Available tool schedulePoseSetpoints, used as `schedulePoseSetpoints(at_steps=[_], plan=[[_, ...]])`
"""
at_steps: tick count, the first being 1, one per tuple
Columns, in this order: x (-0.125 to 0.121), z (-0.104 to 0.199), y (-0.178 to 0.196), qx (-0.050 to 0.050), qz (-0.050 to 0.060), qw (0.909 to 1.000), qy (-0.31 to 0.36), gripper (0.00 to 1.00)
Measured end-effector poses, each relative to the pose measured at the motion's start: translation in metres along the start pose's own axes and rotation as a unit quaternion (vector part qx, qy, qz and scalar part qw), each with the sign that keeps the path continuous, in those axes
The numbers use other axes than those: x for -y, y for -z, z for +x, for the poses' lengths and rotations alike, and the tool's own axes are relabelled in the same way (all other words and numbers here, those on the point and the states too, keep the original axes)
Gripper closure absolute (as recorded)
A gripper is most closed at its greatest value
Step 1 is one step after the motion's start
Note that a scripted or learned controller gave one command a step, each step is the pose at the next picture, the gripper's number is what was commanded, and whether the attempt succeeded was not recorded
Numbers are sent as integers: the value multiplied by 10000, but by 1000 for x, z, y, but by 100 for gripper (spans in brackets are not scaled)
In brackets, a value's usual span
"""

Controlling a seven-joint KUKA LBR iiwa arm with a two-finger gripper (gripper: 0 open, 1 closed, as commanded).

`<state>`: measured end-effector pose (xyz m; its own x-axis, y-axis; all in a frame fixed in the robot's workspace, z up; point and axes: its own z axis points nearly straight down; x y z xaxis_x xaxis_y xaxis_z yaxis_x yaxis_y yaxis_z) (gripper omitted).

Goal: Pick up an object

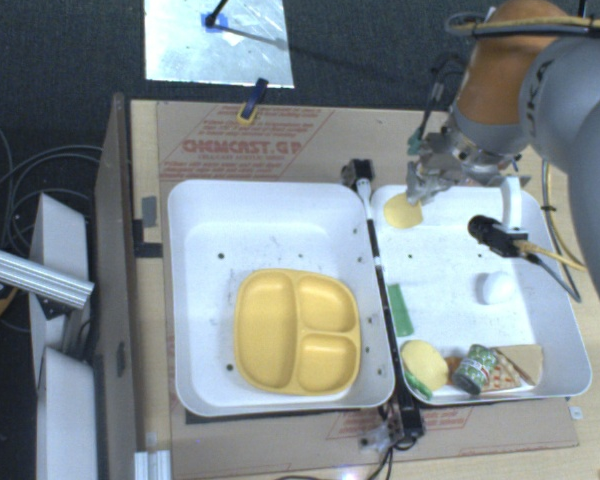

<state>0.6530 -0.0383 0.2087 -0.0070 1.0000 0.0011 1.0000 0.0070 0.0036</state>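
One pale yellow disc [403, 213] lies at the right bin's [555, 313] far left corner, beneath the gripper [423, 190] (finger state cannot be told); a centred, straight descent is advised.

Pale yellow disc [402, 212] flat in right bin's [555, 313] far-left corner, under hand [421, 190].
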Motion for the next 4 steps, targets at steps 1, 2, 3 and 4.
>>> schedulePoseSetpoints(at_steps=[1, 2, 3, 4], plan=[[-5, -7, -25, 11, 12, 10000, -26, 100], [-1, -1, -24, 11, 15, 10000, -13, 100], [3, -3, -7, 5, 4, 10000, -26, 100], [-4, 5, 11, 2, -1, 10000, -7, 100]])
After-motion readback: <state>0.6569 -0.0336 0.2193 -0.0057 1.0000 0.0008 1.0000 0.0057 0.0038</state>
